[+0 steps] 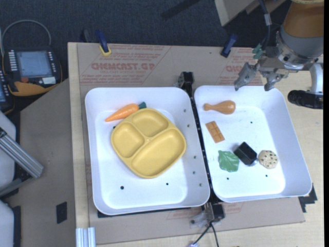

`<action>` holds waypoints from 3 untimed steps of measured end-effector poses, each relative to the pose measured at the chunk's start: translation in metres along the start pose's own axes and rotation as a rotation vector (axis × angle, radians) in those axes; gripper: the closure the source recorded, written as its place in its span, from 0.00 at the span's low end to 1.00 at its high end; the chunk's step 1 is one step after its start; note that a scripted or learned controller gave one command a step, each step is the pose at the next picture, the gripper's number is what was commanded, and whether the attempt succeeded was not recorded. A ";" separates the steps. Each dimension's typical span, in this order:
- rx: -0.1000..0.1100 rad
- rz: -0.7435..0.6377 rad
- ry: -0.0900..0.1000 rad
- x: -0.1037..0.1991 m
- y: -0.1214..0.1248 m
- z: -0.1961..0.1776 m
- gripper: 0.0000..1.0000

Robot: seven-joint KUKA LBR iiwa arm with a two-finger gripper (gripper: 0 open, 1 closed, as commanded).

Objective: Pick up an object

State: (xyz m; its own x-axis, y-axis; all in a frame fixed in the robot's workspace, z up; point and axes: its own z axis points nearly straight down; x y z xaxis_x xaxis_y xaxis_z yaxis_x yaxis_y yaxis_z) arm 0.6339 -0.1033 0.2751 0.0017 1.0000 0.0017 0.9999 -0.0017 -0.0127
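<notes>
My gripper [255,81] hangs open over the far edge of the right bin [293,138], its two fingers spread apart with nothing between them. Below it in that bin lie a tan drumstick [220,107], an orange cracker [215,131], a green leaf piece [228,161], a black block [245,153] and a speckled cookie [268,159]. The drumstick is the closest, a little to the left of and nearer than the fingers. The left bin [97,153] bears a yellow divided plate [148,142] and an orange carrot [122,111] at the plate's far left.
Both bins rest on a cardboard sheet [154,63] clamped with blue clips [104,44]. A black latch [185,79] stands between the bins at the far side. A handheld pendant [32,66] lies off the bench at the left.
</notes>
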 end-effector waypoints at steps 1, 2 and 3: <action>-0.011 -0.002 -0.001 0.000 0.002 -0.006 0.00; -0.004 -0.001 -0.001 -0.007 0.001 0.055 0.00; -0.004 -0.002 -0.001 -0.007 0.009 0.115 0.00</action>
State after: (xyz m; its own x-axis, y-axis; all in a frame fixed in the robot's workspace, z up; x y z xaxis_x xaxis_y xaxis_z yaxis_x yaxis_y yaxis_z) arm 0.6411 -0.1097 0.1596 0.0002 1.0000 0.0010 1.0000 -0.0002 -0.0083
